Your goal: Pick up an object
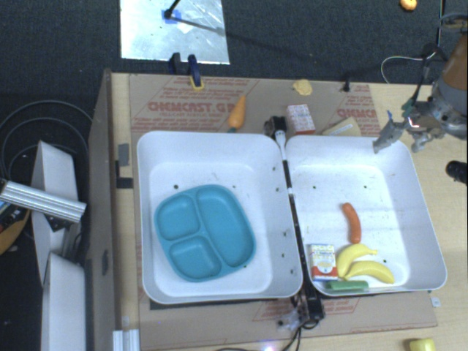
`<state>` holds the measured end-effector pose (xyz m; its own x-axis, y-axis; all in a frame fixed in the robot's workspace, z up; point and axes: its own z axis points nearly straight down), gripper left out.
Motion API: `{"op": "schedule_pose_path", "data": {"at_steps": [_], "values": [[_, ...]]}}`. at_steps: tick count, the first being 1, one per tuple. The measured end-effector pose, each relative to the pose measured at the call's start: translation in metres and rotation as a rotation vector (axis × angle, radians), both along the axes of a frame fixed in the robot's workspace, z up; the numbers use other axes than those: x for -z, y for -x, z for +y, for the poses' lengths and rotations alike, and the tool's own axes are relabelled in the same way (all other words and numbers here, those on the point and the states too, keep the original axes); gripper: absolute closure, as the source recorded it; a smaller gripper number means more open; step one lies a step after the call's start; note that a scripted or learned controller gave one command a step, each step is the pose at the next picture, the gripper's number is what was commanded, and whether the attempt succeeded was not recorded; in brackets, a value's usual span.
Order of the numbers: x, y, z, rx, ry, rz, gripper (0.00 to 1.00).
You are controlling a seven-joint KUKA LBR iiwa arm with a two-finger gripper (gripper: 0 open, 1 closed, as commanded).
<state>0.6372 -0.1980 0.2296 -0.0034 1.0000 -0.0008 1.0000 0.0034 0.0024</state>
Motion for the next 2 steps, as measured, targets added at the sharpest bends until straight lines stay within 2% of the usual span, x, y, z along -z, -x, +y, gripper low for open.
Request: {"op": "schedule_pose_path", "data": {"at_steps": [1, 2], "values": [[0.093, 0.031, 0.016, 0.002, -0.003, 0.009, 0.0], [0.114, 0.057, 0.063, -0.003, -0.003, 0.006, 0.0]]}}
